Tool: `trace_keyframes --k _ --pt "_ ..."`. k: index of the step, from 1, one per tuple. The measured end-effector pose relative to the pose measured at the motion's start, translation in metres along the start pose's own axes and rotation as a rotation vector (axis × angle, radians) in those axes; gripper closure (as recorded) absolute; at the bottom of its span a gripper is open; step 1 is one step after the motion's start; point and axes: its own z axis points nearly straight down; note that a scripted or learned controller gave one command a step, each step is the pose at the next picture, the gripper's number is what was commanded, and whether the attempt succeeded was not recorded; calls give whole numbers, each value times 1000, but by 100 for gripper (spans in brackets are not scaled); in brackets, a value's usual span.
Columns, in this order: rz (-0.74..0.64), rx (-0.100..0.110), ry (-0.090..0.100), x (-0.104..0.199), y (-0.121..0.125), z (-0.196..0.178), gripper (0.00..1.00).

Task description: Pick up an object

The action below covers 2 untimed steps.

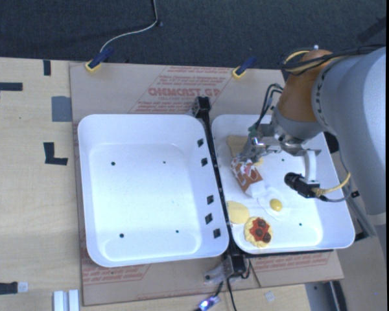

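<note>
**Arm over the right bin, five food pieces counted**

Two shallow white bins sit side by side on the bench (26,173). The left bin (142,186) fills the middle of the frame; the right bin (311,232) lies at the centre right. A black divider strip (211,173) runs between them.

One arm (311,96), grey with an orange band, reaches in from the right edge of the frame. Its gripper (253,149) hangs over the upper left part of the right bin. Whether the fingers are spread or pressed together cannot be told from this angle.

Five small food pieces lie in the right bin, all in its left half. One pale yellow wedge (235,144) sits just beside the gripper, toward the divider. One brown and red packet (246,175) lies just below the gripper, tilted. One fried egg (272,205) with a yellow yolk rests lower, near the bin's middle. One plain yellow round piece (238,211) sits at the left wall. One round tart with red topping (259,231) lies at the bin's lower edge, touching or nearly touching the yellow round.

Two clamps with yellow and blue handles (98,59) hold the cardboard sheet (175,89) under the bins at the upper edge.
</note>
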Motion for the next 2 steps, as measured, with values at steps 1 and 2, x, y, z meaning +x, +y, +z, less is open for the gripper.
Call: trace_keyframes --k 1,2 --pt "1 -2 -1 0 0 0 100" --pt "1 -1 0 0 0 0 100"
